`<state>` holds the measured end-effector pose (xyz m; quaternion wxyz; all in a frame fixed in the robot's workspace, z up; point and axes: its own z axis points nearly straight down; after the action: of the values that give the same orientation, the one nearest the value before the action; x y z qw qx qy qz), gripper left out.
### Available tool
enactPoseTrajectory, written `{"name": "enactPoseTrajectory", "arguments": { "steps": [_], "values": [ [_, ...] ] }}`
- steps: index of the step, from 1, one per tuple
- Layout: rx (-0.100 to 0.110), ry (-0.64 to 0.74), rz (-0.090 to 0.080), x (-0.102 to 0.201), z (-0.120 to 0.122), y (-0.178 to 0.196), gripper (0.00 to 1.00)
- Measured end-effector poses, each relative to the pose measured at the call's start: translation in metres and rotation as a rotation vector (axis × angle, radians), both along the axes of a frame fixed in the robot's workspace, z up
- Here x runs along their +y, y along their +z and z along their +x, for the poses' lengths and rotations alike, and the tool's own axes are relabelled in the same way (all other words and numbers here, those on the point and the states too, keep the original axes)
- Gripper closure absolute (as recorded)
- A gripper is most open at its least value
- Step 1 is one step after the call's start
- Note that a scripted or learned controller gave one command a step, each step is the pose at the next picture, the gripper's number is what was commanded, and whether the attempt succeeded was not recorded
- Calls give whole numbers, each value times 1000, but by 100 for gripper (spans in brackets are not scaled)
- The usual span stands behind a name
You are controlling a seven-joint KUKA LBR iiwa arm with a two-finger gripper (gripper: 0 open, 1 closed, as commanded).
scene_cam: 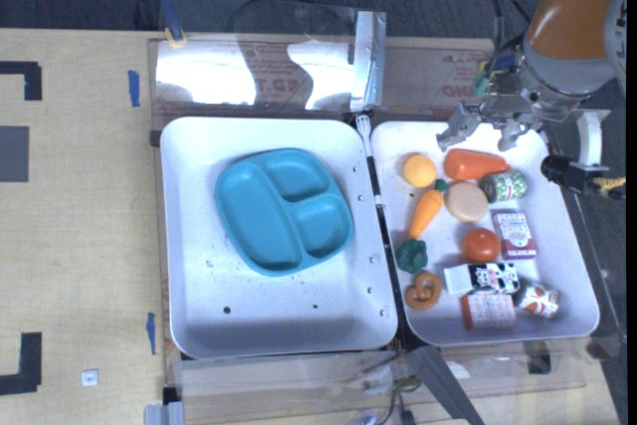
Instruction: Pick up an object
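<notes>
Above the crowded right bin (577, 259), the open hand (488, 127) hovers near the red pepper (476, 163).

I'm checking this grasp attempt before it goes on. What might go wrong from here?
1. The gripper hangs open above tightly packed toys: closing on the red pepper may also catch the lemon or the bun.
2. It sits near the right bin's far wall, so a descent might clip the rim.
</notes>
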<state>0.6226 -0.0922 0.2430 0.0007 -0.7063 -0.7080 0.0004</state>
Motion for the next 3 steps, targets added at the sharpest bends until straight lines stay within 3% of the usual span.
{"name": "enactPoseTrajectory", "arguments": {
  "steps": [1, 2, 3],
  "values": [
    [9, 50, 1, -7, -65, -146, 0],
    [-11, 137, -1, 11, -24, -54, 0],
    [1, 377, 1, -14, -71, -93, 0]
  ]
}}
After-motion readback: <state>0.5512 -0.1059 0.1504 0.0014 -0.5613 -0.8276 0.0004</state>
